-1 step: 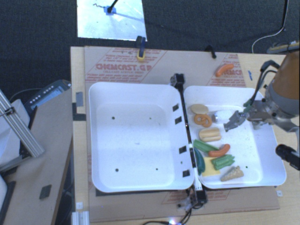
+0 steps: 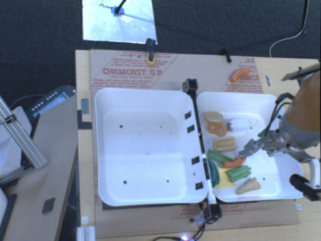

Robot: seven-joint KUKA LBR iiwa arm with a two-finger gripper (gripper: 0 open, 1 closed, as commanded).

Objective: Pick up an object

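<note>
Grey metal fingers of the gripper (image 2: 249,148) sit low in the right bin (image 2: 268,177), pointing toward the cluster of toy food; whether they stand wide or narrow cannot be told, as the tips blur into the items below, and nothing is seen held between them. Touching or just under the tips lies the orange carrot (image 2: 234,162), with the tan bread roll (image 2: 224,144) just beside the tips on the far side and the green pepper (image 2: 238,172) just beside them on the near side. Judgement: the items lie so close together that a closing grasp may catch two at once, or push the carrot sideways against the roll and close on nothing. Further out from the tips are the long green pod (image 2: 217,157), the corn piece (image 2: 248,186) and the pretzel (image 2: 217,129). Well apart, beyond the divider, stands the left bin (image 2: 108,134). A slim rounded target may also roll out as the fingers shut.
</note>
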